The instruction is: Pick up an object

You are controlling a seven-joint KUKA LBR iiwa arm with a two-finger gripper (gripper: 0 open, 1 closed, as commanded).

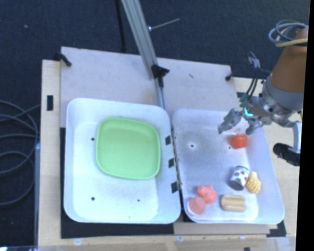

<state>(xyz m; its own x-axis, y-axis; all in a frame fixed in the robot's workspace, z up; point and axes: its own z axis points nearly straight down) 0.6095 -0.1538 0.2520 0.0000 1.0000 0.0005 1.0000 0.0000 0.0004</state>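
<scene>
Red block (pixel 239 140) sits at five o'clock of my gripper (pixel 241 124), fingers spread, grasping nothing; descending off-centre, I'd likely nudge it aside.

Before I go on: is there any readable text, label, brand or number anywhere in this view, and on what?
None can be read.
Green plate: plain, no marking.
White bins and: small dark dots, no lettering.
Small items near the gripper, such as the red piece and the dark-and-white ball: too small to show any print.
</scene>
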